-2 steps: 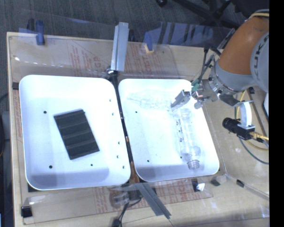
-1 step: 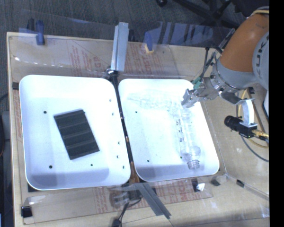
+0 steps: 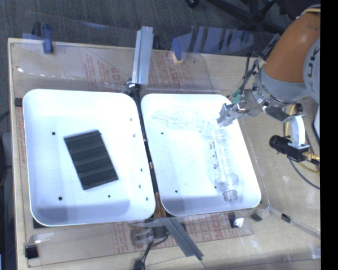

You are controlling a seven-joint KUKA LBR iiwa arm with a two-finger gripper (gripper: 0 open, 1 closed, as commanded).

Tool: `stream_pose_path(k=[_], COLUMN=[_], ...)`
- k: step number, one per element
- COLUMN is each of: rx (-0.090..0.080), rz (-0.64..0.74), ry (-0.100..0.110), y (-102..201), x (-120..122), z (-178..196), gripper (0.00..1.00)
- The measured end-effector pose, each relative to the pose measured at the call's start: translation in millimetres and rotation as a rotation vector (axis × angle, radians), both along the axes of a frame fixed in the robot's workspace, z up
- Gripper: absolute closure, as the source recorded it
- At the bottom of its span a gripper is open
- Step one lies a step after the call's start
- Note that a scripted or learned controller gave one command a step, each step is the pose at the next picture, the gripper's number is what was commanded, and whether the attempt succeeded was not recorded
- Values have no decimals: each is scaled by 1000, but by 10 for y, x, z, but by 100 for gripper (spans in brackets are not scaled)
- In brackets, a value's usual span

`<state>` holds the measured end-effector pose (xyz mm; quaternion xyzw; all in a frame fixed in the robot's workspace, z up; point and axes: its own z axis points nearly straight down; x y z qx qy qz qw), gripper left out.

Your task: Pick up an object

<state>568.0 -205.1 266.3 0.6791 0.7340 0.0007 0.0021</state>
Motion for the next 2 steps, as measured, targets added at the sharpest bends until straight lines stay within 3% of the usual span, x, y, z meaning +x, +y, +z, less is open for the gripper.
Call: stream_pose_path(k=[1, 2], rx=[0, 1], rz=[0, 36], ry=[0, 2], y=[0, -40], x=[0, 159], z=[0, 90], gripper=[0, 0])
